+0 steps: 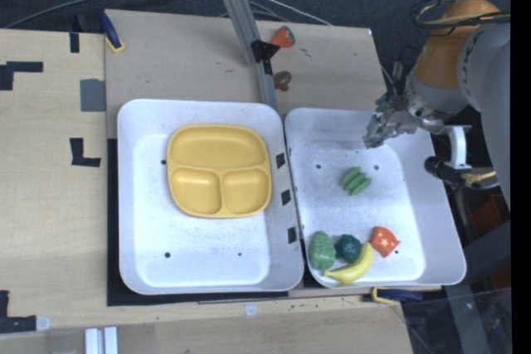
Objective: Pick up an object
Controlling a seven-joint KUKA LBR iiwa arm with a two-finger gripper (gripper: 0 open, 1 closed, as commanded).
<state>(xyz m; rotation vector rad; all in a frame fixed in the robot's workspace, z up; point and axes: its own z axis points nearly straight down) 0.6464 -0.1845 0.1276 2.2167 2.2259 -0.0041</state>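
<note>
The big grey arm (pixel 489 70) reaches in from the right side of the bench (pixel 191 54). Two white bins sit side by side on it. The left bin (pixel 137 203) holds a yellow plate (pixel 220 170) with three parts, up near the bin's far edge.

The right bin (pixel 431 211) holds the toys. A green pea pod (pixel 355 181) lies alone in the middle of it. Four more toys bunch up at the near edge: a yellow banana (pixel 355 268), a light green veggie (pixel 321 249), a dark green ball-shaped toy (pixel 348 247) and a small red one (pixel 383 240). They touch or almost touch each other.

The gripper (pixel 377 133) hangs over the far edge of the right bin, near the pea pod but apart from it. Nothing shows between its fingers. I cannot tell if it is open or closed, because it is small and dark here.

I think the pea pod is the easy one to pick. It looks like light, hard plastic, so it should not squash or break. It may be a bit smooth and slip. It lies at a slant, so pinching it across its thin middle seems best. The bunched toys would be harder, because their neighbors get in the way.
</note>
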